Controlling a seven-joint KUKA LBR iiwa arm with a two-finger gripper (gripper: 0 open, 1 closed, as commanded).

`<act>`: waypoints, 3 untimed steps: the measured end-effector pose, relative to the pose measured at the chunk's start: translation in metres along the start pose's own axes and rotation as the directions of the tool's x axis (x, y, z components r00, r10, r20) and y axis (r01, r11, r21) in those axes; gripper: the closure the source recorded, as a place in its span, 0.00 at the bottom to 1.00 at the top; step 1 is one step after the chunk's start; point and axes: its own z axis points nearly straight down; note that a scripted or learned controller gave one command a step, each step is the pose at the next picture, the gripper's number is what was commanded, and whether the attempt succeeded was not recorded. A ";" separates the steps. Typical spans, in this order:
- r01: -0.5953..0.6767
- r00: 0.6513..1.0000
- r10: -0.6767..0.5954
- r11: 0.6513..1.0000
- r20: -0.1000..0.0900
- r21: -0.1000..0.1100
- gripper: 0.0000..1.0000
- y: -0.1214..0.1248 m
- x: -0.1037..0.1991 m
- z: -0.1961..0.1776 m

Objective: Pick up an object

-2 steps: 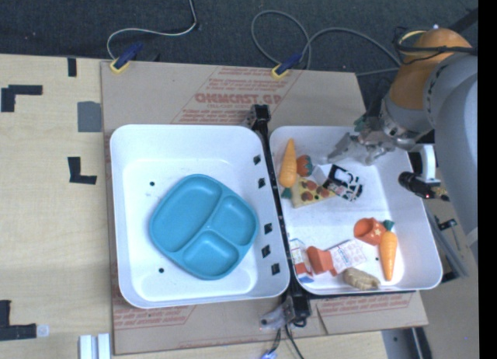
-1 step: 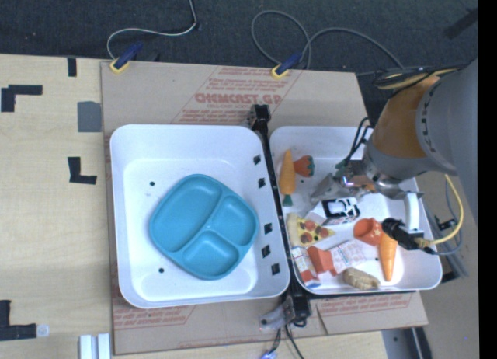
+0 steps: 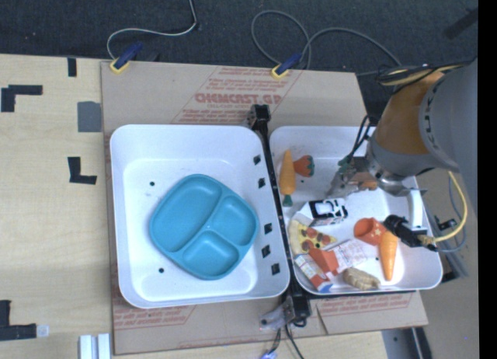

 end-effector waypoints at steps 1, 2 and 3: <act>0.000 1.000 0.000 1.000 0.000 0.000 0.00 0.000 0.000 0.000; 0.002 1.000 -0.002 1.000 -0.002 0.001 0.00 0.072 0.035 0.011; -0.001 1.000 0.001 1.000 0.003 0.005 0.00 0.086 0.051 0.011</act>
